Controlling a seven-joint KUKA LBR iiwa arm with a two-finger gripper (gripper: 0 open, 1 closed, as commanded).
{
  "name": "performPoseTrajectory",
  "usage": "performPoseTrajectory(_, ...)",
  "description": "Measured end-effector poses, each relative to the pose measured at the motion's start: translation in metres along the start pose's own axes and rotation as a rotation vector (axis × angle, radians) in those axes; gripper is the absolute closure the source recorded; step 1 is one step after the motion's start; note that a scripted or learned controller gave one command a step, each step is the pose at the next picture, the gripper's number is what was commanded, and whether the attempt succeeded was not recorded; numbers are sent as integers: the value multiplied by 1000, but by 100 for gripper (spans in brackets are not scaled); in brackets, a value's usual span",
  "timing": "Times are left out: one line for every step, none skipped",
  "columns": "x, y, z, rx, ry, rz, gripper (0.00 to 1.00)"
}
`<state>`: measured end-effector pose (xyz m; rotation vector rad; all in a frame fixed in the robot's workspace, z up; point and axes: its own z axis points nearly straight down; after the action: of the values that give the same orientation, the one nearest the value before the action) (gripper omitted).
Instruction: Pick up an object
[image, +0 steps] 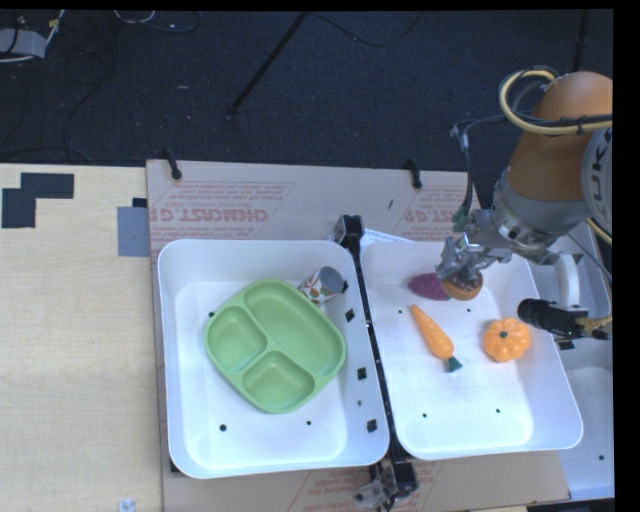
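- The claw (462, 268) hangs low over the far part of the right bin (560, 425), directly above a small round tan object (466, 289) that peeks out just beneath it; a purple piece (428, 287) lies touching that object on the side away from the arm.
- From this slanted view I cannot tell the claw's state — the wrist body masks it — and nothing shows as gripped.
- Judged as the descent-and-grasp step: the tan object is the likely target, so the claw should straddle it alone, not the purple piece alongside.
- Go down vertically — a sideways nudge would push both pieces toward the bin wall.
- The carrot (435, 335) lies nearer the camera than the claw, apart from it; the orange pumpkin (506, 340) sits beyond that, toward the arm's side. Both are clear of the approach.
- The green divided plate (274, 345) and small cup (320, 285) rest in the left bin (190, 440), well apart.
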<state>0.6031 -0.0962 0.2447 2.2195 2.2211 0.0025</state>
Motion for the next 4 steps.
performPoseTrajectory(-1,0,-47,1,0,0,100)
performPoseTrajectory(46,4,-25,6,2,-3,100)
performPoseTrajectory(90,1,-18,6,1,-3,100)
performPoseTrajectory(139,13,-17,5,0,-2,100)
